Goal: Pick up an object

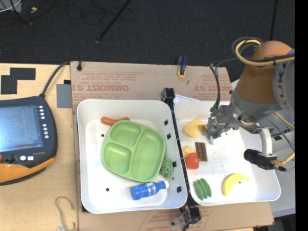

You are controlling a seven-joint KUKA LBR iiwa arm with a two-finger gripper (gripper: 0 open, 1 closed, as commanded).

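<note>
Fingers of the gripper point down into the right bin, and we cannot tell whether they are released or clenched, since from above they merge into one dark cluster; we see nothing between them. Just to their left, close to touching, lies a pale yellow piece on the bin floor; we cannot tell whether metal meets it. Below that piece sits a small brown block, with a red item just beside it at its lower left; further toward the near edge lie a green pod-like toy and a yellow banana, both well apart from the fingertips. Above the wrist we see the orange band and grey body of the arm, which enters from the right; a black handle-like part juts out beneath it over the bin.

The left bin holds a green divided plate; an orange carrot lies at its upper left, a blue bottle below it, and a small green bunch at its lower right. A control pendant rests on the bench to the left.
</note>
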